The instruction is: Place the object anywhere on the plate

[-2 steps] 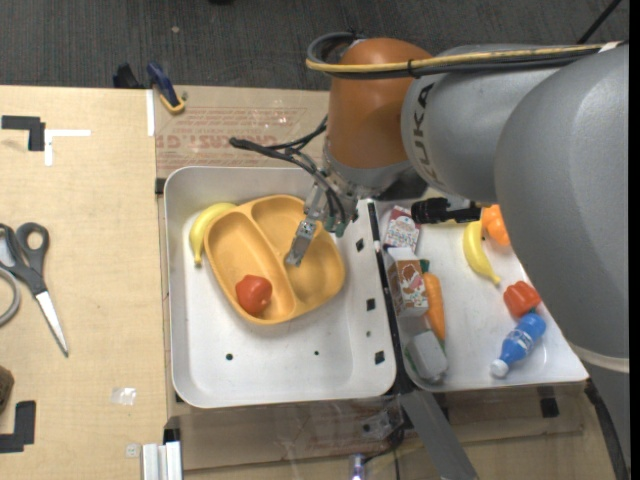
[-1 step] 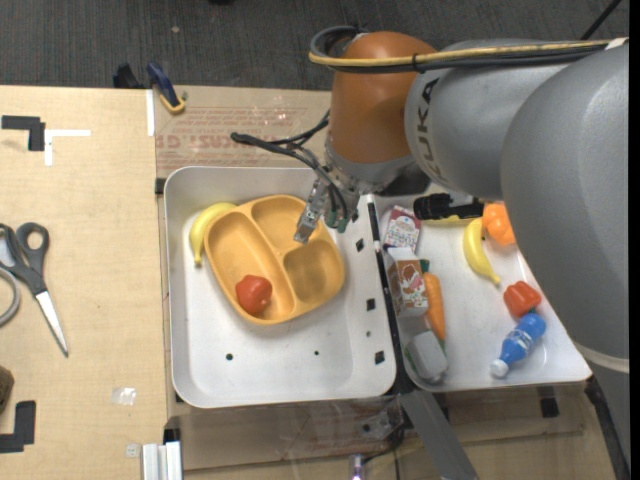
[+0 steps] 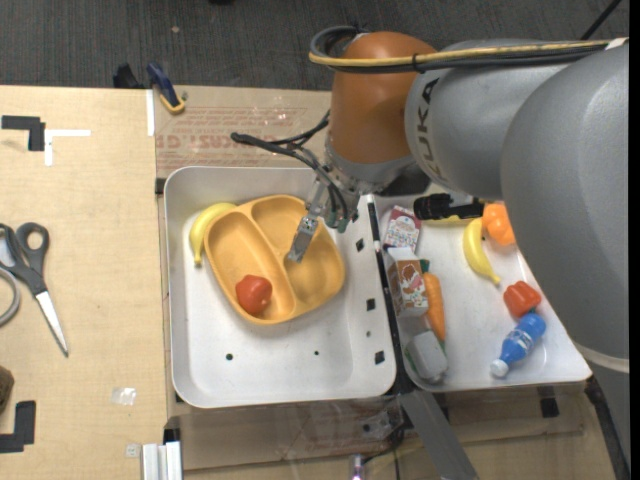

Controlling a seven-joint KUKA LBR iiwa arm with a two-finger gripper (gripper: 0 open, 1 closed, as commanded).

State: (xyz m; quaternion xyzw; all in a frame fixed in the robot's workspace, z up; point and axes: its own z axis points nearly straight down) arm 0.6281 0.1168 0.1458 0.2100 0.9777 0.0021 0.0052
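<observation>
Pale wooden bench (image 3: 80, 298) under me, scissors (image 3: 35, 278) lying at its left, dark carpet beyond. Two white bins: the left bin (image 3: 270, 363) holds a divided yellow plate (image 3: 255, 243) (banana (image 3: 205, 226) touching its rim). A tomato (image 3: 254, 292) sits on the plate. My gripper (image 3: 300, 246) hovers above the plate; I cannot tell how my fingers stand.

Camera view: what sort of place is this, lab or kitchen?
Likely a robot lab bench, not a kitchen: two white bins holding toy food on a plywood top, scissors lying loose, and a KUKA arm reaching over the yellow plate.
</observation>
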